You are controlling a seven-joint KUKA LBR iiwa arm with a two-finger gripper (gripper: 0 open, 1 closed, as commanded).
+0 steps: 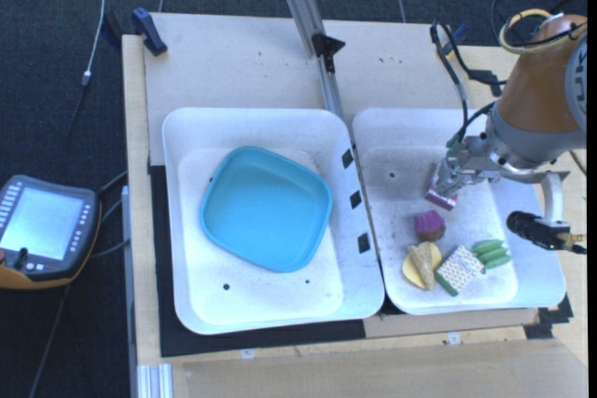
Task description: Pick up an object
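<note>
Over the right bin [392, 140], the gripper [446, 186] pinches a small pink-purple piece [439, 198] at its fingertips. Just below the gripper lies a purple block [429, 224]; farther below sit a yellow item [421, 265], a checkered block [461, 268] and a green toy [492, 251].

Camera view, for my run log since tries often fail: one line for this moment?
gripper: over right bin | purple block: just below it, on bin floor | blue plate: left bin

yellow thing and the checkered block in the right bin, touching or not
Cannot tell. The camera view shows the yellow thing right against the checkered block, no visible gap, but contact isn't plain.
</note>
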